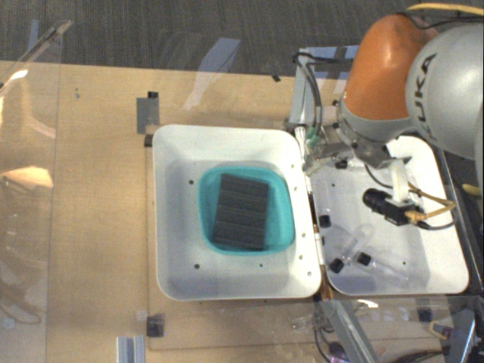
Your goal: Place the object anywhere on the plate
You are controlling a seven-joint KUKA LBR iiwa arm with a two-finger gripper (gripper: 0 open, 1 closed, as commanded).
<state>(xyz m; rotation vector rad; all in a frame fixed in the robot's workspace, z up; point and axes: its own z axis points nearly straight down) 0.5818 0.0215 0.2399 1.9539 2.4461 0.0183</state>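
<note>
Eyes on the left bin (170, 233), operator: the teal plate (205, 203) sits in the middle of it, and the dark grey ribbed block (242, 214) lies flat on that plate, well inside the rim, its long side running roughly top to bottom of the frame with a slight lean. Nothing else is touching the block. Over at the right of the frame, your arm (393, 66) hangs above the right bin (442, 267), its orange band filling the upper right corner. The gripper (354, 156) is tucked beneath the wrist, over the upper left part of that bin, just beside the wall the two bins share. You cannot tell how far open it is from here, and nothing is seen in its grasp. It is well apart from the block. Lower in the right bin a clear plastic piece (355, 244) lies on the white floor, with a few small black bits (324, 220) near it.
</note>
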